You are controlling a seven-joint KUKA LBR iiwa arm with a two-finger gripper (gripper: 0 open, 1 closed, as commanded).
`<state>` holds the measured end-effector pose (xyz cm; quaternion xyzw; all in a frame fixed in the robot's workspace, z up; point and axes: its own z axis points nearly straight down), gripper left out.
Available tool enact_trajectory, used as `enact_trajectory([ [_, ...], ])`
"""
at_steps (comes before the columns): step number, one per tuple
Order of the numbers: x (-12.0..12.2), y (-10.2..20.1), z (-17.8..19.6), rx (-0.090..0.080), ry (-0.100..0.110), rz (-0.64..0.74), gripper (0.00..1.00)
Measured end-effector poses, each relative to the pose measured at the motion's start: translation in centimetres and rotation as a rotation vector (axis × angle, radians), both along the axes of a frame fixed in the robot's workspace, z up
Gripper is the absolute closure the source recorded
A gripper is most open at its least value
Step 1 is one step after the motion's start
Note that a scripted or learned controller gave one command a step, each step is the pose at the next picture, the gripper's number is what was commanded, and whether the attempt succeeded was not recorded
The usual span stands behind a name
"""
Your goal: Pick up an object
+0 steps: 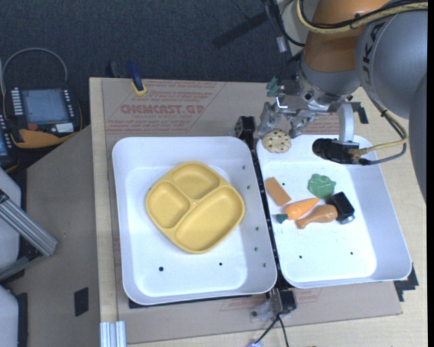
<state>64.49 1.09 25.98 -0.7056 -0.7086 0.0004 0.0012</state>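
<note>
Your pincer (277,130) sits at the right bin's (386,203) far-left corner w/ the cookie (277,141) just under its tips, grip state unclear, so can't tell if it's caught.

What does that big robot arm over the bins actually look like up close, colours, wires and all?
The arm is bulky, rounded and smooth grey, with a broad orange band above the wrist. Black cables loop around that band. Below it sits a compact metal gripper, silvery with dark fittings and a small green part. A thin yellowish cable trails off beside it.
</note>
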Motion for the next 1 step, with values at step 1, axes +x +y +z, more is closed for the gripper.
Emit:
enact_trajectory([
  [1, -0.94, 5.74, -0.56, -0.001, 0.001, -0.002, 1.0],
])
